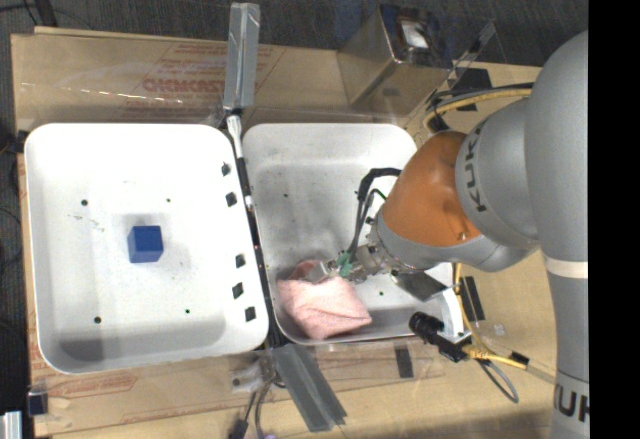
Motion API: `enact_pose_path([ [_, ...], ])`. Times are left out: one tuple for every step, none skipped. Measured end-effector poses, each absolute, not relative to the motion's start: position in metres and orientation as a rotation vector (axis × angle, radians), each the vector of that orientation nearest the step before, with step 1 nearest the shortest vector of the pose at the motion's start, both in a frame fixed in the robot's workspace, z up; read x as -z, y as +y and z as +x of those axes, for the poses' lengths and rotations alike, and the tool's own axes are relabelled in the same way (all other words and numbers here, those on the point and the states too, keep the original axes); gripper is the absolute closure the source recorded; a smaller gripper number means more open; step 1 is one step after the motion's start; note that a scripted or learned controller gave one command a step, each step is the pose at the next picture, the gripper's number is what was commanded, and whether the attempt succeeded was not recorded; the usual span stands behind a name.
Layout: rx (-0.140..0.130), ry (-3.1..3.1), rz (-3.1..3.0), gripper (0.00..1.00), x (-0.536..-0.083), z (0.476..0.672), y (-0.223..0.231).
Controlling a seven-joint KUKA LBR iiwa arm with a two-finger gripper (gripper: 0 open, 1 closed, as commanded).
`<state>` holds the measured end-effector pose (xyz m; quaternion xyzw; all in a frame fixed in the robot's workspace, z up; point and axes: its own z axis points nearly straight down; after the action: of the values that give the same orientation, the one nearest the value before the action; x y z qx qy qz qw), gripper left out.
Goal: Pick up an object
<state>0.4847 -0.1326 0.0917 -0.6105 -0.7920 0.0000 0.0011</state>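
**Operator A:** Brown cardboard covers the table (120, 77), and on it we have two white bins side by side. The left bin (60, 227) carries a blue cube (146, 243), well apart from the arm. The right bin (330, 152) carries a pink cloth (322, 305) against its near wall, with a small greyish item (308, 271) touching the cloth's upper edge.

**Operator B:** We locate the gripper (352, 265) low in the right bin, just beside that upper edge. Whether its tips are spread or pressed together we cannot tell; the wrist and cabling hide them.

**Operator A:** Then we make no claim of a hold. We judge the step in hand to be the descent and close on the cloth.

**Operator B:** Procedure, as we judge it: centre over the thickest fold, not the thin edge; keep clear of the bin wall; close fully before lifting; lift straight up. Soft fabric probably slips from a shallow pinch, so we verify material between the tips before retracting.
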Motion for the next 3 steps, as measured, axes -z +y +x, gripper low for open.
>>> enact_pose_path([
  [0.0,-2.49,-1.911,1.0,-0.101,0.485,-0.132],
  [-0.005,-1.983,-2.43,1.0,-0.143,0.554,-0.102],
  [-0.002,-2.119,-2.316,1.0,-0.091,0.575,-0.155],
])
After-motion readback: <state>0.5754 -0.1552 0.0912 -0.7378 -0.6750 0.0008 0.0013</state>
